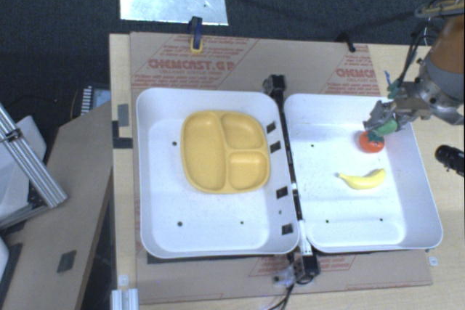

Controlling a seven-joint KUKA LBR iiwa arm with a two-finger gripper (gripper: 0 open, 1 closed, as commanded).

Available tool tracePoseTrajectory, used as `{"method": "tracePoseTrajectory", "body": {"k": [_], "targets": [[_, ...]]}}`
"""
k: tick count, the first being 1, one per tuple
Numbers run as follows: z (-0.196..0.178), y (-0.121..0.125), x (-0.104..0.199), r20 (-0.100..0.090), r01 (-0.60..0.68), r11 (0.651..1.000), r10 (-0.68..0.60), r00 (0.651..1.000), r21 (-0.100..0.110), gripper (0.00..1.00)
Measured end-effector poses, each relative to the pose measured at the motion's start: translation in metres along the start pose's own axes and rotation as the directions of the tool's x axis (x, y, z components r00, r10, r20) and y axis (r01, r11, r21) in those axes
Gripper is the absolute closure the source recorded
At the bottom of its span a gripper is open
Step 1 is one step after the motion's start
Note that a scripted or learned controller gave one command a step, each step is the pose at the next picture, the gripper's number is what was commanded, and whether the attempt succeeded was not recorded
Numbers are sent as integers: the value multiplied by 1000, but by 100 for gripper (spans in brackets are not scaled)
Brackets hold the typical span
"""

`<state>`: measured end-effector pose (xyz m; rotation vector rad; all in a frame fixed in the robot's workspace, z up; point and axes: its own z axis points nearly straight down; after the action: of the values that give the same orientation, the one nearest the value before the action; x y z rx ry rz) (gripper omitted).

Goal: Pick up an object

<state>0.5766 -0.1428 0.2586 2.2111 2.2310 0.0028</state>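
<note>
The gripper [383, 124] hangs over the far right part of the right bin [320, 232], directly above a small orange-red tomato [371, 143]. Its fingers are blurred against a green patch at the tomato's top, so I cannot tell whether they are parted or closed, nor whether they touch the fruit.

Just in front of the tomato, nearer the camera, lies a yellow banana [362, 179]. Its long axis runs roughly left to right, the right tip turned up a little toward the tomato, the curve bowing toward the near rim. The two fruits sit close but apart. They are the right bin's contents, both in its right half; the left and near parts of its floor are bare white.

The left bin [156, 229] holds a yellow divided plate [224, 151] with three compartments, set near its middle with open floor all round.
</note>
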Motion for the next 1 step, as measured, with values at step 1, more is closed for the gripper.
{"method": "tracePoseTrajectory", "body": {"k": [1], "targets": [[-4, -3, 55, 0, 1, 1000, -1, 1000, 0, 100]]}}
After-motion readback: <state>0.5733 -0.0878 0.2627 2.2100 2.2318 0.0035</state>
